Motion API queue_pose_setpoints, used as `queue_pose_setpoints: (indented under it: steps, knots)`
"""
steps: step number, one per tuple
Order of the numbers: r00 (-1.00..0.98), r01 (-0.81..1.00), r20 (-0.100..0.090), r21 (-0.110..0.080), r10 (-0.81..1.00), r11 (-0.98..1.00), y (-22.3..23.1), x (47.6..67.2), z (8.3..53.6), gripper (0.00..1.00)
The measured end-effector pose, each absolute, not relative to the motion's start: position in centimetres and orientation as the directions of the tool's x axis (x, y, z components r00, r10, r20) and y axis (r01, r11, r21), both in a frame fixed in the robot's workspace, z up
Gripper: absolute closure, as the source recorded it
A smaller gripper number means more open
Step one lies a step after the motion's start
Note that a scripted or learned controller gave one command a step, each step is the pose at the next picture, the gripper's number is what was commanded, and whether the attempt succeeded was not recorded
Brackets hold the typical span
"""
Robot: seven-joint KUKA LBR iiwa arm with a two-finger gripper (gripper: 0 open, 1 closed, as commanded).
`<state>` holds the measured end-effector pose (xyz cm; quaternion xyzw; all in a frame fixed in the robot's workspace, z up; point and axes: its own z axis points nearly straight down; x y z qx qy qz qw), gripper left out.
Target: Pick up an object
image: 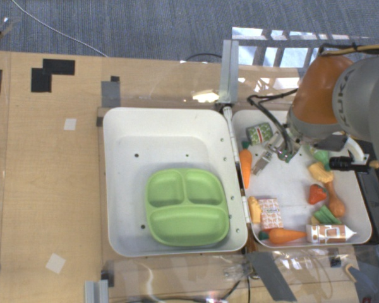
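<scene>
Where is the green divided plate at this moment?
The green divided plate lies in the left bin, toward its near right corner, close to the wall shared with the right bin that holds the toy food.

Setting: robotics lab test bench. Evidence: 2 white bins (170,131) fixed side by side on a plywood bench (44,188), black marker squares (50,73), metal brackets (228,68), trailing cable (50,27), grey carpet (145,17), toy food items (270,212)

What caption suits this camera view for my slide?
KUKA arm reaches over right bin of toy food; green plate in left bin.
</scene>
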<state>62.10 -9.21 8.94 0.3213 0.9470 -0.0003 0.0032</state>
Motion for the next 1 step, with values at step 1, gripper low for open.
queue_pose_setpoints:
  steps: [1]
  knots:
    - [-0.799,0.6,-0.026,0.012,0.6,0.8,-9.1,62.72,10.44,1.0]
